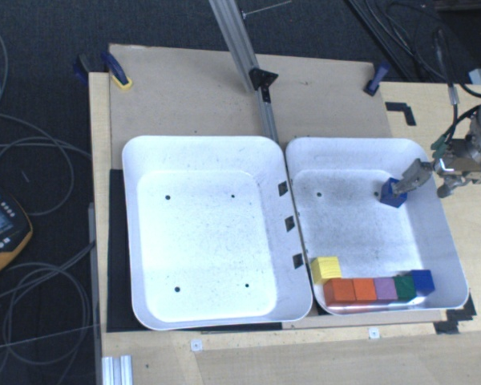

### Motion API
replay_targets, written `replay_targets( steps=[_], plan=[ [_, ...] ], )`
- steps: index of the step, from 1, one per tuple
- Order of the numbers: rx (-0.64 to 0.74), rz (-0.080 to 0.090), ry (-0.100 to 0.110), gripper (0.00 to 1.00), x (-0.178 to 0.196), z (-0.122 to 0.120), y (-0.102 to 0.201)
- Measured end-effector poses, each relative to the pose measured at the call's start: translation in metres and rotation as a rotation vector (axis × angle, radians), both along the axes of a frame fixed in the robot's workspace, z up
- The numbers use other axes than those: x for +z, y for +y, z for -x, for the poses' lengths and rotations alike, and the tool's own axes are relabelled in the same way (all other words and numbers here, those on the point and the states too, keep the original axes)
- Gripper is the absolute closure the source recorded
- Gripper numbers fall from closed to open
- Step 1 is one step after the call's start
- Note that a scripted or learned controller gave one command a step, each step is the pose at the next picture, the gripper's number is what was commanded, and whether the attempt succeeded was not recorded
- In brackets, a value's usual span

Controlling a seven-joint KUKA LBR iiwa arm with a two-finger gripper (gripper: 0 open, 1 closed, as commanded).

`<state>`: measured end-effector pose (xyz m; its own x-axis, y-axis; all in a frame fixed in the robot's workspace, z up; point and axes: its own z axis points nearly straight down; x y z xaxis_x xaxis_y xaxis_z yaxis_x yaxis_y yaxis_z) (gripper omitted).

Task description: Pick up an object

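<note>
gripper [423, 180] sits at the right side of the right bin [433, 239], reaching in from the right edge of the view, and one grey finger [414, 175] slants down to the left until its tip meets a small blue block [393, 192]. the second finger [449, 188] shows further right, well apart from the first, so the fingers look spread; the block is touched by the one tip only and is not seen between the two. the blue block lies on the bin floor in the upper right part of that bin, near the far wall. the rest of the arm is mostly cut off at the frame edge, with cables looping above the wrist. along the near wall of the same bin runs a row of blocks touching one another: an orange block [341, 290], a second orange block [363, 289], a purple block [385, 288], a green block [404, 285] and a darker blue block [422, 280] at the right end. a yellow block [326, 268] rests just behind the left end of that row, against the bin's left wall. the left bin [144, 215] lies side by side with the right one, their rims touching along the middle. both bins rest on a tan board [321, 95], with a grey metal pole [232, 30] rising from behind the seam between them.
</note>
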<state>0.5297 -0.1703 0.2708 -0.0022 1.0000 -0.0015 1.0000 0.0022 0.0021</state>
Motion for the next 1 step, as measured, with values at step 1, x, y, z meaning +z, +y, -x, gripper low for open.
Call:
replay_targets(
  steps=[1],
  plan=[
    [0.003,-0.002,0.003,0.0,-0.0755,-0.0746,0.0218]
  ],
)
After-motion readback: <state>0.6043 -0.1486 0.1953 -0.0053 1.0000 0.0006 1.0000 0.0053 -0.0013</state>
